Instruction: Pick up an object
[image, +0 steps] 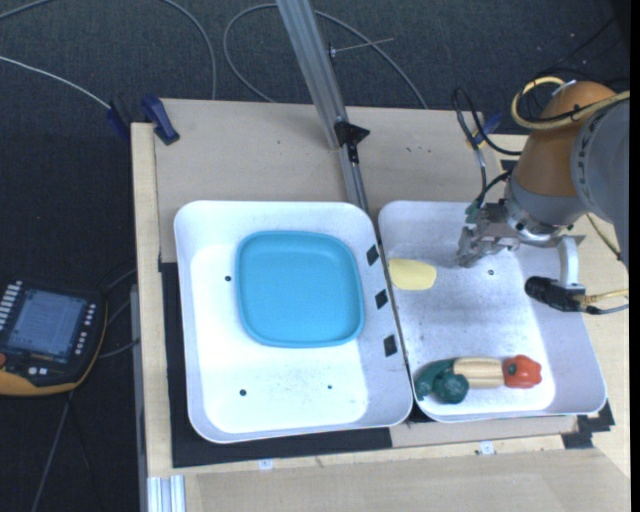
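The gripper hangs over the right bin; whether it is open can't be told. Just left lies a pale yellow object, likely light, smooth and rounded, so best pinched across its narrow middle.

**Wooden counter on a dark carpeted floor, seen from above**

A pale wooden counter is filling most of the view, sitting on a dark, speckled carpeted floor. Thin light-coloured cables are looping across the floor beyond the counter's far edge. A grey metal post is rising at a slant from the middle of the counter's far side. A blue clamp is gripping the counter's far left corner. To the left, a handheld control pendant with a lit screen is lying on the floor. Even, soft light is falling across everything, casting only faint shadows.
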